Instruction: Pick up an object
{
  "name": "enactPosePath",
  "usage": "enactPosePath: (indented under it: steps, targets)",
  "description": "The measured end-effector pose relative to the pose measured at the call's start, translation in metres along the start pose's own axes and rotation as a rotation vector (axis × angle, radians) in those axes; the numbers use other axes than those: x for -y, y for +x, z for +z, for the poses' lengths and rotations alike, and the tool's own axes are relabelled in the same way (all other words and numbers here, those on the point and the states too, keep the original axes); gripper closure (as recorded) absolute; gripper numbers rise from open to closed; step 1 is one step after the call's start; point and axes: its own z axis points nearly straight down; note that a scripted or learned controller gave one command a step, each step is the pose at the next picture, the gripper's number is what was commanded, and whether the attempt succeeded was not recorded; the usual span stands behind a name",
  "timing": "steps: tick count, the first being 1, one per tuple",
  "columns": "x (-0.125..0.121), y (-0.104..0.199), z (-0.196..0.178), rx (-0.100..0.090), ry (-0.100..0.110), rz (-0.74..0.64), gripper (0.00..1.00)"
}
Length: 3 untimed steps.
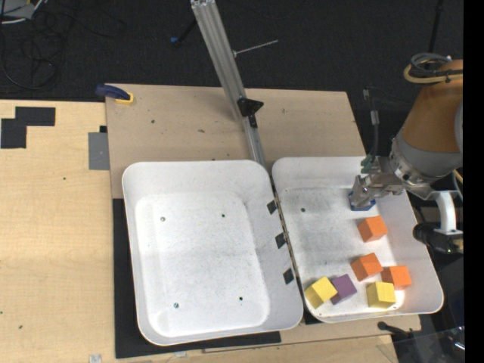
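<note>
My gripper (362, 196) hangs low over the far right part of the right bin (318, 180). A small bluish patch (369, 205) peeks out at its lower edge; I cannot tell what it is. An orange block (371, 228) lies just in front of the gripper. Toward the bin's near corner are two more orange blocks (366, 265) (398, 276), a purple block (342, 286) and two yellow blocks (321, 290) (380, 294).
The left bin (151, 180) sits beside the right one, joined by black clips (280, 239). A slanted metal rail (227, 66) rises behind the bins. The arm's orange band (431, 116) and grey wrist come in from the right.
</note>
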Motion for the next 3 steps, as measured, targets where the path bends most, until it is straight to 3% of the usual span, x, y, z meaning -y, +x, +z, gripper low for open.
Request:
enactPosePath:
  steps: [1,2,3]
  targets:
    - [-0.001,-0.009,-0.060,0.001,-0.001,0.001,1.00]
    - [-0.001,-0.011,-0.083,0.000,0.002,-0.001,1.00]
    - [0.002,0.035,-0.078,-0.002,0.007,-0.001,1.00]
